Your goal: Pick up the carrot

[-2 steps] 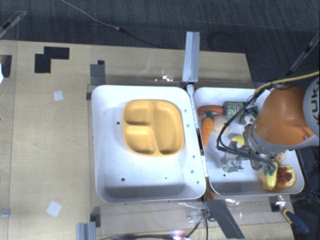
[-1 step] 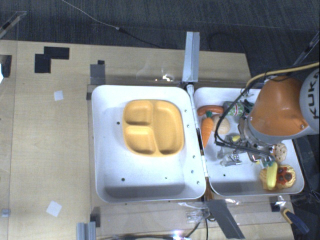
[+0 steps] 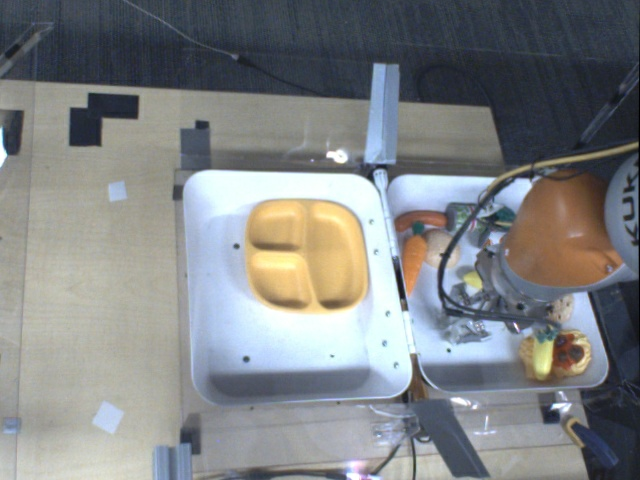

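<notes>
Two white bins side by side on the bench. Left bin (image 3: 215,298) has a yellow plate (image 3: 305,255) w/ three compartments, sitting toward its back half. Right bin (image 3: 430,363) is the busy one: carrot (image 3: 413,261) lies along the bin's left wall, just beside the divider btwn bins, orange body w/ green top pointing to the back. A reddish sausage-like item (image 3: 420,219) lies just behind it, near the back-left corner, and a pale piece (image 3: 437,248) sits right next to the carrot's right side. Arm's orange band (image 3: 558,230) hangs over the middle-right of the bin, cables looping off its left. Gripper (image 3: 470,313) is low in the bin, right of the carrot and apart from it; can't tell how it's set, too cluttered w/ wires. Nothing visibly gripped. Front-right corner holds a yellow-and-red toy cluster (image 3: 555,353).
</notes>
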Controlling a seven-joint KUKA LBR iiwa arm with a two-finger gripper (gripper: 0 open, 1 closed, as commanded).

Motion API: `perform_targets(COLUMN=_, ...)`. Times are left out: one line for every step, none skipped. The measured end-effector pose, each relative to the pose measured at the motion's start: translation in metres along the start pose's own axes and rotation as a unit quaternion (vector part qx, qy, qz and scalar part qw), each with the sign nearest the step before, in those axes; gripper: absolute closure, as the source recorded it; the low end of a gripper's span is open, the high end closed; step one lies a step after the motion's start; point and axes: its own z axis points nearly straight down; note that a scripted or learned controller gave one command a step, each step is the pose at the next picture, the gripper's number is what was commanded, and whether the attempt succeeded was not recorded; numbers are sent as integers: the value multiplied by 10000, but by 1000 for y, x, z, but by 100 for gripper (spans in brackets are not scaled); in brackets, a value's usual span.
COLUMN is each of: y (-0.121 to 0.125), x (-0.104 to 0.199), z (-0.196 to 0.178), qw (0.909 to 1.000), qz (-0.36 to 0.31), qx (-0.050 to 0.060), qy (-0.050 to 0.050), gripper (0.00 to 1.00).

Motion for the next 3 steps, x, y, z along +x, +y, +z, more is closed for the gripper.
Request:
perform_targets(y=-2, x=3, z=-1, qw=9978, qz=-660, qx=33, qy=-49, gripper=100)
perform_targets(y=-25, x=9, z=0, qw=9671, qz=-2542, qx=30, qy=-25, gripper=100)
perform_targets(y=-4, x=-6, z=-13, qw=9599, qz=-2805, qx=-12, qy=23, gripper=100)
